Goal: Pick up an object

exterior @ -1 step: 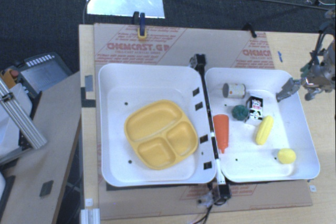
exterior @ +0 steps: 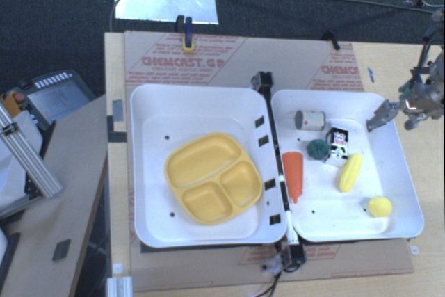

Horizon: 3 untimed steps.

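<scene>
Grey gripper (exterior: 389, 113) hangs over the right bin (exterior: 410, 212) rim; we cannot tell its finger state, presumably staging above yellow corn (exterior: 349, 172).

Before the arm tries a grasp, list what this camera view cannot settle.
- The claw: blurred and partly cut off by the right edge of the camera view, so its state is unreadable.
- The small black and white item: too small to identify; the dark green object hides its left side.
- The grey cylinder: its markings are too small to read.
- The orange carrot: whether it touches the divider is unclear.
</scene>
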Each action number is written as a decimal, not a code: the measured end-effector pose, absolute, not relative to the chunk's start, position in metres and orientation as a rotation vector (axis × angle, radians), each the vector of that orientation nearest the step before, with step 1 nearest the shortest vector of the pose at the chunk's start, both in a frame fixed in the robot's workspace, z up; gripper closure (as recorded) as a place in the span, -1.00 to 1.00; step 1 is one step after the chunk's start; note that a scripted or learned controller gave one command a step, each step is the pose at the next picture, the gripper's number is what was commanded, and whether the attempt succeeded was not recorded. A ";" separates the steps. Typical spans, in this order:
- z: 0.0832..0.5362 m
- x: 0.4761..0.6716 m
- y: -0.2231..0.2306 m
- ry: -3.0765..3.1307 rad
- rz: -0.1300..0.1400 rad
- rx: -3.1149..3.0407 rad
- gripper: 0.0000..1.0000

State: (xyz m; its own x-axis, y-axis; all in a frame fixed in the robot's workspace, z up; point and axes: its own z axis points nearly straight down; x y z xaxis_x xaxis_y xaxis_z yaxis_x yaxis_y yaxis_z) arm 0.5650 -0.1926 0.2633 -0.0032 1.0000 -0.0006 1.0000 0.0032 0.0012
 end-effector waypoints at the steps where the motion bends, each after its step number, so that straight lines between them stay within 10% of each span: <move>1: 0.204 0.559 -0.197 2.225 -0.003 2.222 -1.00; 3: 0.101 0.558 -0.182 2.224 0.000 2.221 -1.00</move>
State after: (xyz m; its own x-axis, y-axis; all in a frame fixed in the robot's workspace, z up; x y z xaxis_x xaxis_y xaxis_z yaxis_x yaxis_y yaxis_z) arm 0.5583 -0.1823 0.1012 -0.0014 1.0000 0.0013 1.0000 0.0014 -0.0016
